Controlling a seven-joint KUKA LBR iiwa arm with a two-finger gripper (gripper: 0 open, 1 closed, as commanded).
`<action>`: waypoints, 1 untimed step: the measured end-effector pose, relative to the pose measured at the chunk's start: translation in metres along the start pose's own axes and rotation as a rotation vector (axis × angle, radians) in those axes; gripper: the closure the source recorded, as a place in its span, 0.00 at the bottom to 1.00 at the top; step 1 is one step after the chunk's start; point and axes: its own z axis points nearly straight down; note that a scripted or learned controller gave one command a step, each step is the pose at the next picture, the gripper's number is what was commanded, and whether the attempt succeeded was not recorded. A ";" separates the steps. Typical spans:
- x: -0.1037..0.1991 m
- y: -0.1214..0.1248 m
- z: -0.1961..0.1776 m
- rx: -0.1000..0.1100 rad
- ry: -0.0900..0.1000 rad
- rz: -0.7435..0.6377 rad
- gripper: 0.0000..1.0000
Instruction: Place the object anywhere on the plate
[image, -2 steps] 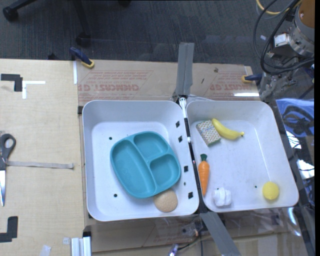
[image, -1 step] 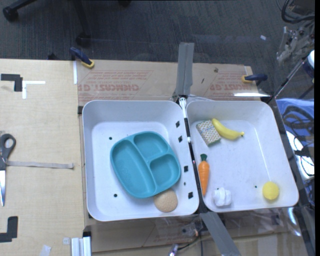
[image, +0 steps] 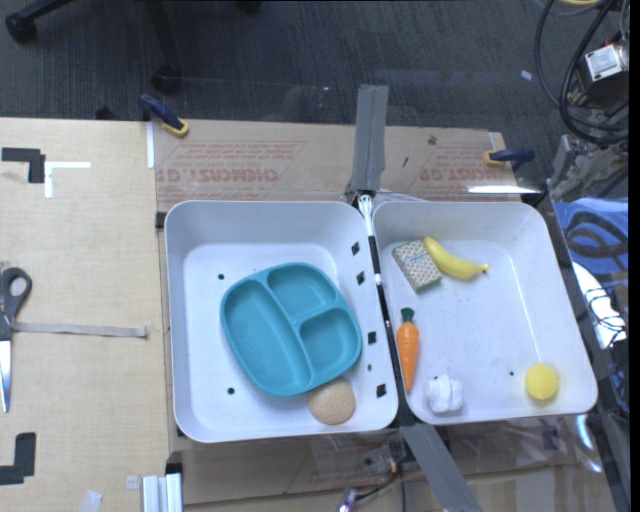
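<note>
Claw: state cannot be told. Plate (image: 290, 328): blue, sectioned, left bin (image: 190, 330). Candidates: banana (image: 455, 260), carrot (image: 407, 345), lemon (image: 541, 381), right bin (image: 560, 290). Risk: carrot hugs the wall, blocking grip.

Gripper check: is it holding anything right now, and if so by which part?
Nothing is seen held. The banana, sponge, carrot and lemon all lie loose in the right bin; the blue plate carries nothing.

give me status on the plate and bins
Blue plate in left bin, nothing on it. Tan round object touching plate's near edge. Banana, carrot, lemon in right bin.
</note>
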 end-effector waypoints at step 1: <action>0.033 -0.102 0.002 0.001 -0.001 0.140 1.00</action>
